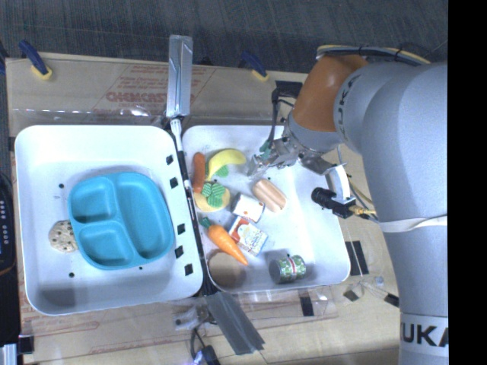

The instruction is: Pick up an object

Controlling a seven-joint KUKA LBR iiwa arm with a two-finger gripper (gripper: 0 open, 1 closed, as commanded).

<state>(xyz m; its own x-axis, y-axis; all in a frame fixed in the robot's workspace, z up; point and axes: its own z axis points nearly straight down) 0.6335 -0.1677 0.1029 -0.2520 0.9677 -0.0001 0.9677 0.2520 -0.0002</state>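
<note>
The grey arm [396, 128] reaches in from the right; the left bin [30, 204] holds a blue tray [120, 219]; the hand [266, 157] – grip state unclear – hovers just beside the sausage [268, 195] in the right bin [327, 234], right of the banana [226, 160].

I see two shallow white plastic bins: the left white bin [30, 204] holds a sky-blue divided plastic tray [120, 219] and a tan round cookie speckled with dark chips [62, 236]. In the right white bin [327, 234] I make out a yellow banana-shaped toy [227, 160], a bright orange toy carrot [227, 243], a pale pink-tan sausage-shaped toy [268, 194], a green patterned can [289, 268], and a small white carton with red print [252, 238]. The grey arm [403, 158] wears an orange band [323, 90]. The desk [91, 90] is light brown with faded red lettering.
</note>
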